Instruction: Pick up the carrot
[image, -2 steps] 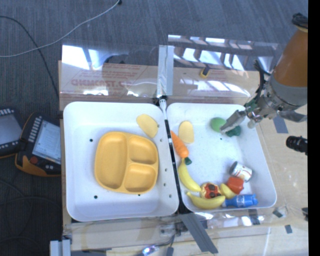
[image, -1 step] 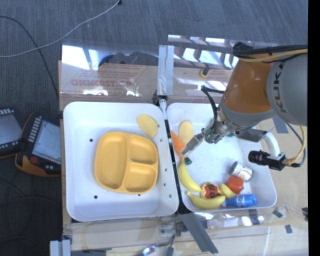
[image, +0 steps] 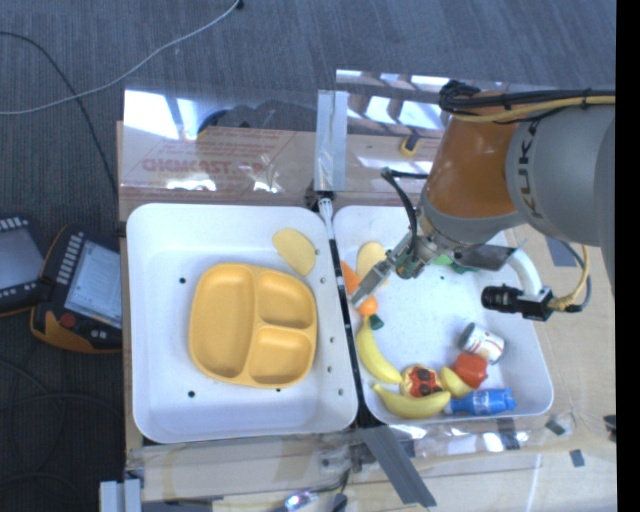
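From where I stand, the grey arm with its orange band reaches in over the right-hand shallow white bin (image: 532, 345), and its two-finger gripper (image: 375, 283) hangs low at that bin's left wall. A small orange plastic carrot (image: 364, 304) with a green tip lies right there, against the divider between the bins. The gripper's tips sit at the carrot's upper end; I cannot tell how they stand, nor whether they have it. So I judge the approach made and the lift not yet done: the carrot lies on the bin floor.

Just below it curve two yellow toy bananas (image: 374, 358); a pale yellow piece (image: 369, 258) lies behind the gripper. The left white bin (image: 160, 400) holds a yellow divided plate (image: 252, 324) and a pale yellow chip-shaped piece (image: 294, 249).

On the cardboard (image: 215, 160) behind the bins, red print reads something like "CHEMCAST"; it is too faint to be sure.
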